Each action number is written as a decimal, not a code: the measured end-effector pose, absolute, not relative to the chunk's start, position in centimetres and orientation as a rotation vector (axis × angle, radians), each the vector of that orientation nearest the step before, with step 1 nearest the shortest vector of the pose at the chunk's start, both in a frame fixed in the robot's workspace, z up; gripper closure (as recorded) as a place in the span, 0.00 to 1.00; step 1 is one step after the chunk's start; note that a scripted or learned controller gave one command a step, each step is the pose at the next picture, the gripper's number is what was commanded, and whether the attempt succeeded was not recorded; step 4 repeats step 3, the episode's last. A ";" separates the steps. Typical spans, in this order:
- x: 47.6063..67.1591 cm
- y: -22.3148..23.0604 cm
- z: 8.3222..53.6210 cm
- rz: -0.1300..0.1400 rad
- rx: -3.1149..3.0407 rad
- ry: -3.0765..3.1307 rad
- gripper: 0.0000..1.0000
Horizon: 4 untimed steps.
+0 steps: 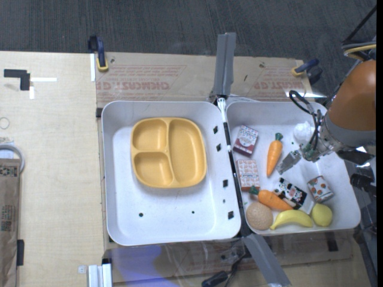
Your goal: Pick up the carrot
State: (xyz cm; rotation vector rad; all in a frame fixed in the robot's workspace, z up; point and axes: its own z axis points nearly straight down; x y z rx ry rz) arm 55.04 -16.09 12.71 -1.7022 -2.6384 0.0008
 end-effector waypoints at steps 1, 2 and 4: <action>59.7 -12.5 9.2 -0.001 -1.348 -2.839 0.00; 59.8 -12.6 10.2 -0.002 -1.356 -2.838 1.00; 57.5 -11.3 23.7 0.001 -1.454 -2.786 1.00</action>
